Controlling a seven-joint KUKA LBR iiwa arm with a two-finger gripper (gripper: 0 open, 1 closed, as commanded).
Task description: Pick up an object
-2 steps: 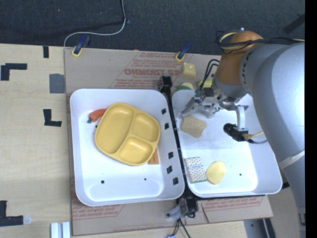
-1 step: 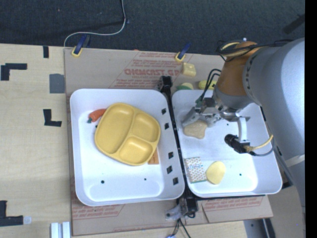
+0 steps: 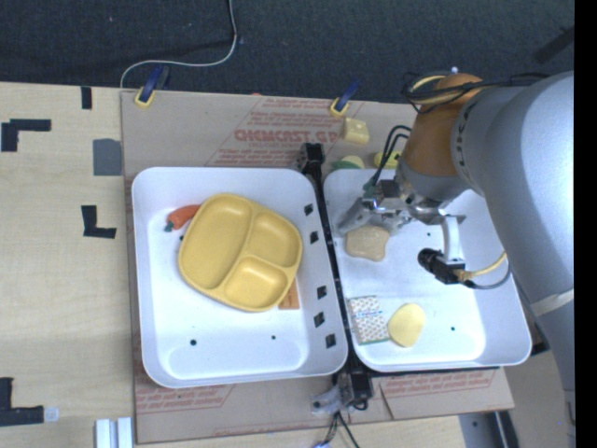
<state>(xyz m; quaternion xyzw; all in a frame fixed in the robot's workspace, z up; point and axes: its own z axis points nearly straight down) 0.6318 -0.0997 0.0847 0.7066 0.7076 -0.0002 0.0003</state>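
My gripper point(image 3: 375, 220) hangs over the far left part of the right bin point(image 3: 494, 343). Its two grey fingers are spread open. One finger point(image 3: 351, 219) slants toward the divider between the bins. A beige lump point(image 3: 367, 244) lies just in front of the fingertips, touching or nearly touching them, and nothing is clamped between the fingers. Nearer the front of the same bin lie a pale yellow round piece point(image 3: 406, 325) and a small patterned packet point(image 3: 367, 318).
The left bin point(image 3: 159, 343) holds a yellow divided plate point(image 3: 241, 252), with orange pieces point(image 3: 182, 216) poking out from under it. A green-yellow item point(image 3: 347, 163) sits at the right bin's far rim. A yellow block point(image 3: 355, 131) lies on the cardboard behind it. A black cable connector point(image 3: 440, 265) hangs beside the wrist.
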